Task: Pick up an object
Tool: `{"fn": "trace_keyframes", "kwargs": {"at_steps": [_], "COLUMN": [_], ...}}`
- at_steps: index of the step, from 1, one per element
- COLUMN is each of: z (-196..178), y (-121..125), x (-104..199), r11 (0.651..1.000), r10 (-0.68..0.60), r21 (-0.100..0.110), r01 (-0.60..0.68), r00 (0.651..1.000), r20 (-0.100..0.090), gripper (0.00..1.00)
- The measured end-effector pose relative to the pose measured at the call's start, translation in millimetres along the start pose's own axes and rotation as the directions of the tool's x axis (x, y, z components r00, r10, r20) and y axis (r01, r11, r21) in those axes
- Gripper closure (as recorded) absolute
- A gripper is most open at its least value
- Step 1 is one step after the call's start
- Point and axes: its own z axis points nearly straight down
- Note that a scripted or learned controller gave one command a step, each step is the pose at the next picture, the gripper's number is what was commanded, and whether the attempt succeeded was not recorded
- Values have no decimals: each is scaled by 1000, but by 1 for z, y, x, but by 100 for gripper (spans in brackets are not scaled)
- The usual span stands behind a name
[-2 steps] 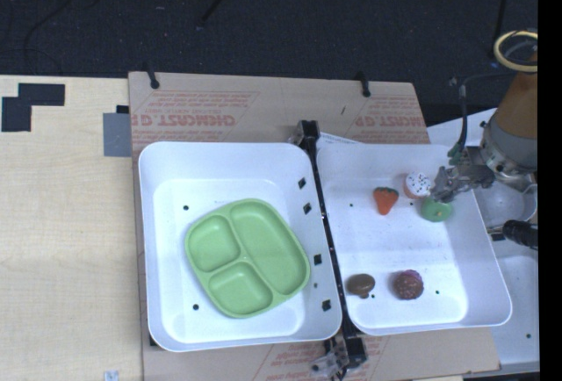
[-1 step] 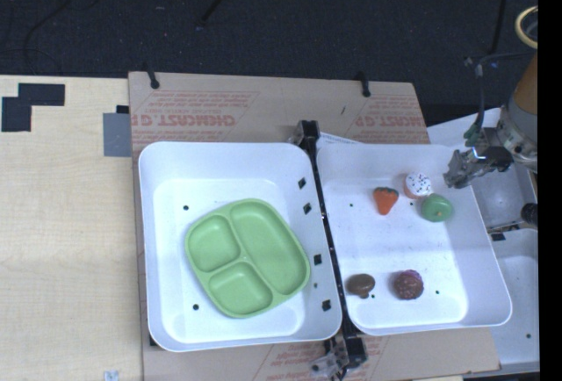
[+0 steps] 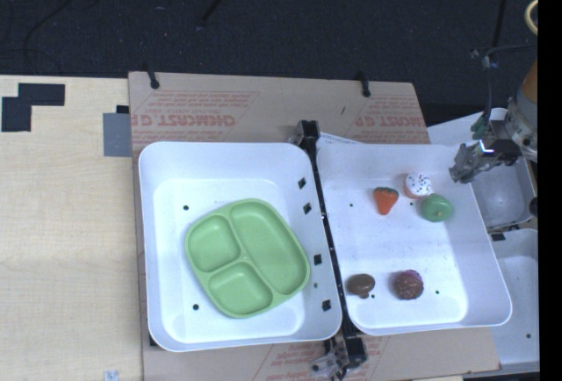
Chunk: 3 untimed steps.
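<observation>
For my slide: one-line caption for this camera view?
Gripper at right bin's edge; five toy foods inside, green tray in left bin.

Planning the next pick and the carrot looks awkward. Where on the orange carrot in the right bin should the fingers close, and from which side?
Grip the orange carrot across its wide upper body, just below the green top, probably coming straight down from above. It lies flat on the right bin floor and tapers to a point, so the tip would likely slip. The pink-white piece sits close on its right, so close the fingers along the freer near-far line.
</observation>
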Motion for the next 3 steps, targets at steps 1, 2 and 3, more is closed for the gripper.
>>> {"fn": "trace_keyframes", "kwargs": {"at_steps": [1, 2, 3], "z": [7, 17, 14], "y": [11, 10, 6], "x": [61, 122, 178], "r11": [1000, 1000, 1000], "r10": [-3, -2, -2], "r21": [3, 4, 4], "r01": [3, 2, 2], "r00": [1000, 1000, 1000], "r20": [-3, -3, -3], "gripper": [100, 100, 100]}}
